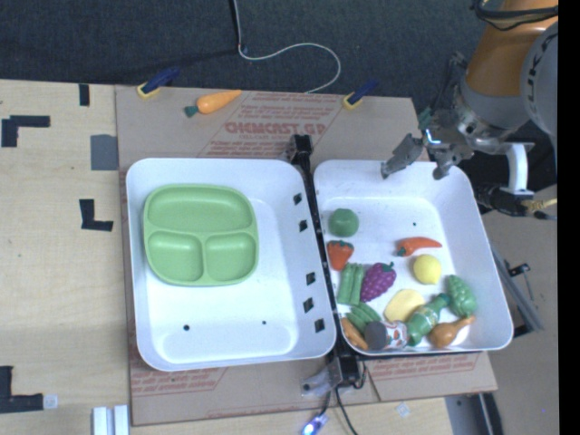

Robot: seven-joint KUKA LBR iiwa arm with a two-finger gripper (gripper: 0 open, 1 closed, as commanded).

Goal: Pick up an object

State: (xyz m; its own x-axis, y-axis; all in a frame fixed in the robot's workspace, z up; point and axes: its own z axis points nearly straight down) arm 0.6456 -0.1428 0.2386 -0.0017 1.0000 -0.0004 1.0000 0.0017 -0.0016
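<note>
Spread wide and holding nothing, the gripper point(419, 158) hung over the right bin's point(453, 202) far rim. Inside that bin lay about a dozen toy foods point(399, 288); one green plate point(200, 235) sat in the left bin point(272, 324).

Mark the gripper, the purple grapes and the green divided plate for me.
gripper point(419, 164): camera view, midway between its fingertips, above the right bin's far edge.
purple grapes point(378, 280): camera view, middle of the bunch.
green divided plate point(200, 208): camera view, bare large compartment.

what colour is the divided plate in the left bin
Light green; the divided plate shows best in the camera view.
</note>
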